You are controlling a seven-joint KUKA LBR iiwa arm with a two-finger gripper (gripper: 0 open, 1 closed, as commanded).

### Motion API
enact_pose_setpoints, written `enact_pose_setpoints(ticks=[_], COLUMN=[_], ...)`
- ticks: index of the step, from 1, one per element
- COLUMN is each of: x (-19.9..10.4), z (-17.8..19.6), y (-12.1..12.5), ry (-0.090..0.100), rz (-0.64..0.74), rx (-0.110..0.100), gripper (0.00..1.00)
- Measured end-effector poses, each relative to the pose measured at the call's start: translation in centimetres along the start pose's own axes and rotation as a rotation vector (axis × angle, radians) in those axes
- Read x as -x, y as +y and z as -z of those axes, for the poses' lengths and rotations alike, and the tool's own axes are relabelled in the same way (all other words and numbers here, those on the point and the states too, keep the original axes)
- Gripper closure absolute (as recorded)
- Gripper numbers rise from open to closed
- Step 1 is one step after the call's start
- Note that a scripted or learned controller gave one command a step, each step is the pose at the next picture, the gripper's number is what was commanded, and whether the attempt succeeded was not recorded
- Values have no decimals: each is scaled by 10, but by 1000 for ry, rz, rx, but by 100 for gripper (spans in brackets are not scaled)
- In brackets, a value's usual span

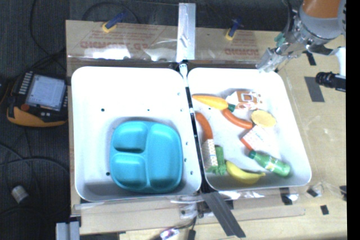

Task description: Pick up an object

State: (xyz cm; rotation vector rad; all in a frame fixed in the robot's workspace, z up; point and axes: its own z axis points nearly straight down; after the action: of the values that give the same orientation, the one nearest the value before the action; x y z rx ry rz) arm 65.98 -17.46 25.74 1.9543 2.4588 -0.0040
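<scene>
Two white bins are sitting side by side on my bench. I am seeing the left bin (90,93) carrying a blue divided tray (147,157), which is lying toward its near side. The right bin (292,121) is holding a jumble of toy food: an orange carrot-like piece (209,102) along the far left, a red sausage (237,118) slanting beside it, a round yellow disc (262,118) touching the sausage's end, a white and orange carton (246,98) behind them, a green bottle (270,163) lying on its side near the front, a banana (243,172) curving at the front edge, and an orange-red piece (205,125) leaning against the divider wall.

My arm is reaching in from the right, with its orange band showing at the top corner. The gripper (269,61) is hanging above the far right corner of the right bin, just outside its rim and well apart from the food. Its fingers are looking too small and blurred at this slant, so I cannot tell whether they are apart or together. Nothing is showing between them.
</scene>
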Motion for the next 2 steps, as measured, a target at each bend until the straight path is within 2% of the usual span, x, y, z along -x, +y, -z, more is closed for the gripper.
enact_pose_setpoints(ticks=[1,2], x=[0,-35], z=[0,-101], y=[0,-2], ry=[0,2], rz=[0,229], rx=[0,1], gripper=[0,0])
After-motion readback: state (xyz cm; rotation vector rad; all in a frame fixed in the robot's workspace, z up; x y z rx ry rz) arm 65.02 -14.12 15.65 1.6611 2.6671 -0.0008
